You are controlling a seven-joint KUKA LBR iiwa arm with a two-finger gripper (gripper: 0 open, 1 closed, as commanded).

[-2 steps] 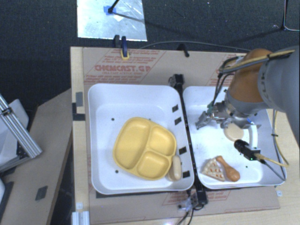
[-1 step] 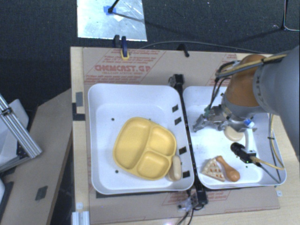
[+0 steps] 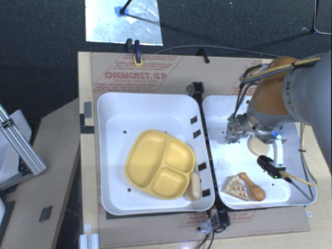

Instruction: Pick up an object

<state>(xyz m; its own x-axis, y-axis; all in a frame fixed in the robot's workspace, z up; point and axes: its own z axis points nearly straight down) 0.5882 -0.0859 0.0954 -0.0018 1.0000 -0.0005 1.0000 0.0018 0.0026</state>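
Camera view, from above: the gripper (image 3: 236, 131) hangs low in the right bin (image 3: 218, 110); whether it is parted or clenched, I cannot tell. A waffle-and-drumstick toy (image 3: 244, 187) lies nearer the front, apart from it. Likely still approaching; the next move calls for aligning over a target.

Both bins (image 3: 155, 105) look like smooth glossy white plastic. Yellow tray (image 3: 160, 164): matt plastic, smooth. Bench board (image 3: 140, 74) is brown cardboard, printed, matt. Arm (image 3: 306, 95) shell: smooth grey, orange band glossy. Foil-like metallic sheet (image 3: 123, 14) past the bench's far edge, shiny, scuffed.
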